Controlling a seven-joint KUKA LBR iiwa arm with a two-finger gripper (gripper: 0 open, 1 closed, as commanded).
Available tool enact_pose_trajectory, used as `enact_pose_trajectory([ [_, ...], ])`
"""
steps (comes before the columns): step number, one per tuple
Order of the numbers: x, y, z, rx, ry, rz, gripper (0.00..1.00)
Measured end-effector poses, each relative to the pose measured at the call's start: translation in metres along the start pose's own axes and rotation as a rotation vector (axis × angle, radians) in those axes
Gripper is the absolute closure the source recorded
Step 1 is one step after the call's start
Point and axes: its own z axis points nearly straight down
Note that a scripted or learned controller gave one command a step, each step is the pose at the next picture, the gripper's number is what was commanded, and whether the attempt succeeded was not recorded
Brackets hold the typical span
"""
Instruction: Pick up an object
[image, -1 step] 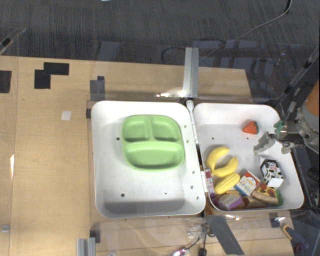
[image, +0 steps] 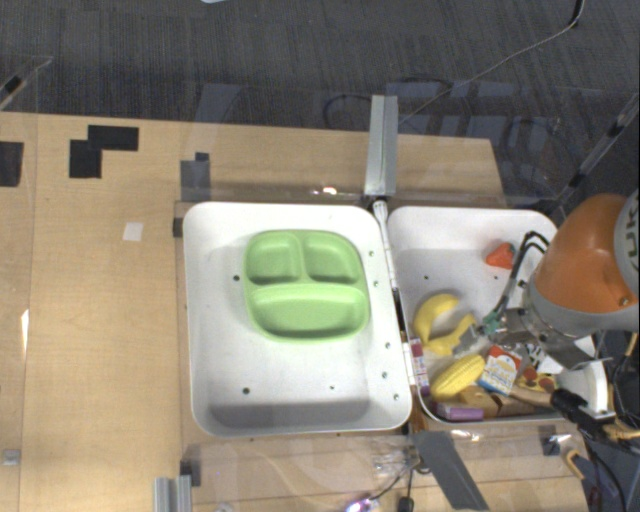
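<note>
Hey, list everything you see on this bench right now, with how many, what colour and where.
White bins: 2, white, side by side on the bench; left bin, right bin.
Divided plate: 1, light green, three compartments, middle of the left bin.
Banana-like toy: 1, yellow, centre of the right bin.
Second yellow toy: 1, yellow, near the right bin's front edge.
Small orange item: 1, orange-red, back of the right bin.
Printed packet: 1, white and blue with red, front of the right bin.
Purple item: 1, purple, at the right bin's front wall.
Metal divider post: 1, grey, behind the bins.
Arm: 1, grey with orange band, over the right bin.
Pincer: 1, dark, low among the toys.
</note>
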Motion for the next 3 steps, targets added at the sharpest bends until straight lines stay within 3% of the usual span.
enact_pose_trajectory([
  [1,0.017,0.068,0.026,-0.018,-0.005,-0.138,0.00],
  [2,0.019,0.070,0.017,-0.019,-0.001,-0.139,1.00],
  [3,0.019,0.071,0.011,-0.018,0.001,-0.139,1.00],
])
